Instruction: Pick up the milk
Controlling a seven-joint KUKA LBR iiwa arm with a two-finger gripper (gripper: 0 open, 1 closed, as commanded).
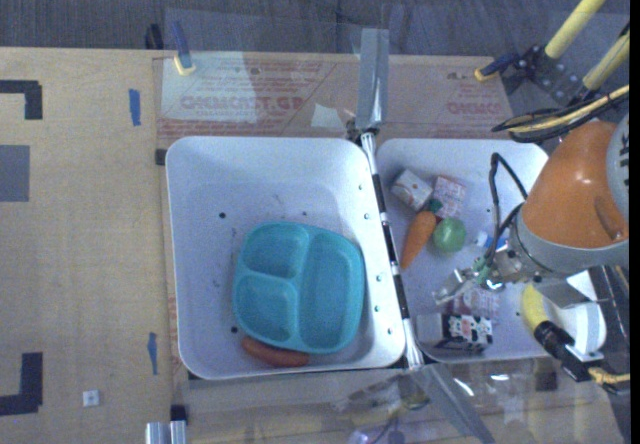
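Note:
A small pale carton (410,189), which looks like the milk, lies near the far left corner of the right bin (520,347). My gripper (463,284) hangs over the middle of that bin, well in front of the carton and apart from it. It hovers just above a pinkish packet (484,304) and a black-and-white box (468,328) near the bin's front wall. The orange band of the arm (575,197) hides the bin's right side.
Beside the carton are a red-patterned box (450,195), a carrot (417,237) and a green ball (449,235). A yellow item (533,310) lies at the front right. The left bin (200,182) holds a teal divided plate (298,287) and a red sausage (275,355).

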